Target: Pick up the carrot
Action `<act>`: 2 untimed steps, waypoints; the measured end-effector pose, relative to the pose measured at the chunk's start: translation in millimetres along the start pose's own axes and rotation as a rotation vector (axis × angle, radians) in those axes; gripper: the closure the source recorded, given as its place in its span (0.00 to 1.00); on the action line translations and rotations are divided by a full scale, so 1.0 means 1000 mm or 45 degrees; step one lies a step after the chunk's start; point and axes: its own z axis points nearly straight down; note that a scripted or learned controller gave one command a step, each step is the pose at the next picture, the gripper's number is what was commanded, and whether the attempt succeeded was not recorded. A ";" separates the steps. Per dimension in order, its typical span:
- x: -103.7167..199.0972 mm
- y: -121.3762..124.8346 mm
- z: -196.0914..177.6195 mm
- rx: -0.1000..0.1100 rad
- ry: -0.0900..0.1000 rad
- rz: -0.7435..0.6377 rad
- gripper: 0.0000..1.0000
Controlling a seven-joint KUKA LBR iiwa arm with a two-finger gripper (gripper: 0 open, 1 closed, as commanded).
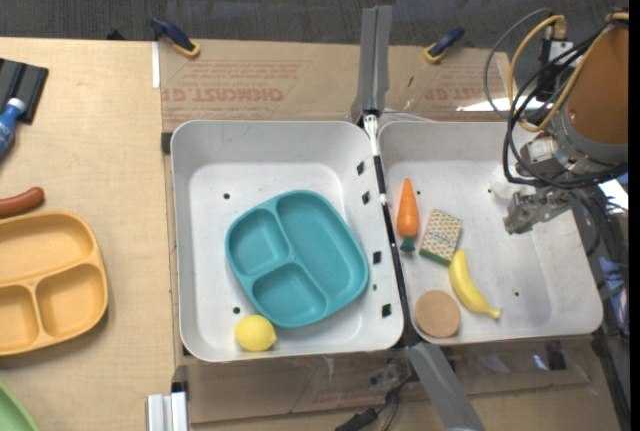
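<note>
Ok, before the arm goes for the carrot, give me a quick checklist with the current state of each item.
1. Carrot in the right bin, near its left wall: ok.
2. Carrot uncovered from above: ok.
3. Neighbours clear: not ok, sponge lies close beside it; banana and round cookie sit farther off.
4. Gripper over the carrot: not ok, it is toward the bin's right side.
5. Jaws open: cannot tell.

Teal plate point(296, 259), lemon point(255, 333), banana point(470, 285)
</note>
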 end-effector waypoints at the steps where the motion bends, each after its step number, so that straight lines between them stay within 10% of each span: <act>1: 0.051 -0.027 0.006 0.004 0.000 -0.055 1.00; 2: 0.031 -0.029 -0.127 0.004 0.001 -0.503 1.00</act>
